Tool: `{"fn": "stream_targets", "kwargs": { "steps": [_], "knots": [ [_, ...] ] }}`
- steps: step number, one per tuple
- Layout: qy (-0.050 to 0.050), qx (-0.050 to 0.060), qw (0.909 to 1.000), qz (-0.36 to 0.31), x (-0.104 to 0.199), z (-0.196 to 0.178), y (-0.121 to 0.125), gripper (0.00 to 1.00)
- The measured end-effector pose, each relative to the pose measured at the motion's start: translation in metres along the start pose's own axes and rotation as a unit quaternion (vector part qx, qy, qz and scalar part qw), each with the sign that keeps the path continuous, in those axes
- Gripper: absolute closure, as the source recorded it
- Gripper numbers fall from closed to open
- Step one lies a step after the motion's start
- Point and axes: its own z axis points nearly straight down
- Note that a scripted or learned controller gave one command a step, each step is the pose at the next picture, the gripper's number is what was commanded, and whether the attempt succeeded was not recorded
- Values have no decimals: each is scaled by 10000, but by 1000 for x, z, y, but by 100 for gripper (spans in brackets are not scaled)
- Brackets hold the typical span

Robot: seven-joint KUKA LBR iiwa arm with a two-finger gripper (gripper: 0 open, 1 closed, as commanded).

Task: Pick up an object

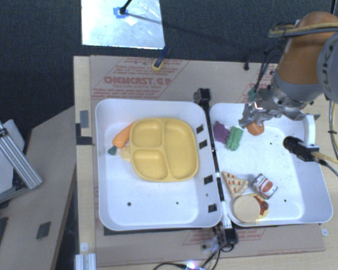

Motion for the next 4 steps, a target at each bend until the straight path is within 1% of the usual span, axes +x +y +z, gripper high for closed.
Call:
{"fn": "stream_targets", "kwargs": {
  "steps": [1, 2, 3, 4],
  "knots": [
    [2, -6, 10000, -7, 26, -12, -43, 100],
    [0, 2, 10000, 8, 46, 6, -87, 100],
    [-4, -28, 10000, 1, 49, -9, -89, 100],
    [-5, -15, 10000, 14, 50, 7, -92, 100]
  ]
}}
